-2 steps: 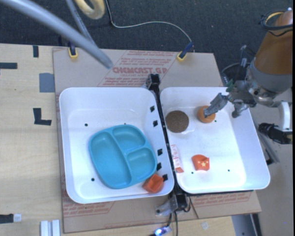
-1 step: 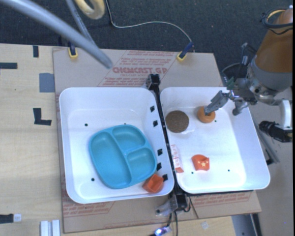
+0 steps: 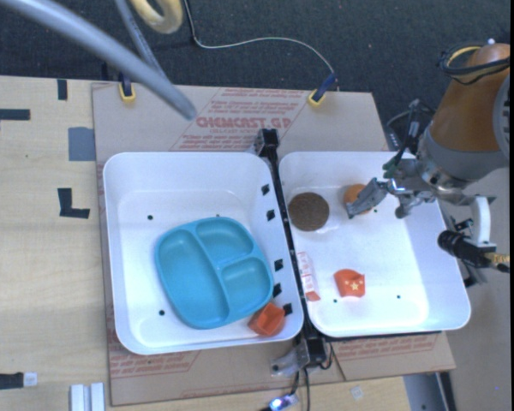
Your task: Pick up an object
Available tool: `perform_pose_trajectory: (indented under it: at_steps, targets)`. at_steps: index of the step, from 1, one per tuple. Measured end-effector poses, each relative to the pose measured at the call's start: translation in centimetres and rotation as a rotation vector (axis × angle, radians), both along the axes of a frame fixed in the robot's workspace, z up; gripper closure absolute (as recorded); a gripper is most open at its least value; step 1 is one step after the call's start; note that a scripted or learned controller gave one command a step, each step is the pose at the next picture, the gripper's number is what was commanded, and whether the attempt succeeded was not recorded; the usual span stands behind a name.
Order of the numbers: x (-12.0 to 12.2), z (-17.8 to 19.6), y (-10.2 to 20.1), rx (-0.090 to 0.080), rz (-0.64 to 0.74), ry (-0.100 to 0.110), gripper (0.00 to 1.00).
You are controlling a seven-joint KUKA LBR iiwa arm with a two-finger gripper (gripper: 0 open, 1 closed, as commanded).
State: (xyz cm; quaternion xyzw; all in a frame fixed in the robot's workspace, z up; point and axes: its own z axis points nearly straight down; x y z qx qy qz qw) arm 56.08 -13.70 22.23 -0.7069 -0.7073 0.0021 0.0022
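The claw is seen spread apart, unladen, just beside the orange piece in the right bin.

Camera: fixed above the bench, looking down at a slant.
Coverage: both bins; arm enters from right.

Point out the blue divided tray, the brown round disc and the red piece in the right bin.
Blue divided plastic tray (image 3: 212, 270): camera view, centre divider.
Brown round flat disc (image 3: 309, 211): camera view, middle of top face.
Red chunky piece (image 3: 350, 283): camera view, its centre.
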Motion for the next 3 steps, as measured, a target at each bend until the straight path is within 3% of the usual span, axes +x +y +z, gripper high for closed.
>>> perform_pose_trajectory:
  at_steps: [2,3]
  targets:
    - [-1.0,-10.2,-1.3,0.001,-0.001,0.002,0.0]
    - [-0.8,-8.8,-1.2,0.0,0.002,-0.003,1.0]
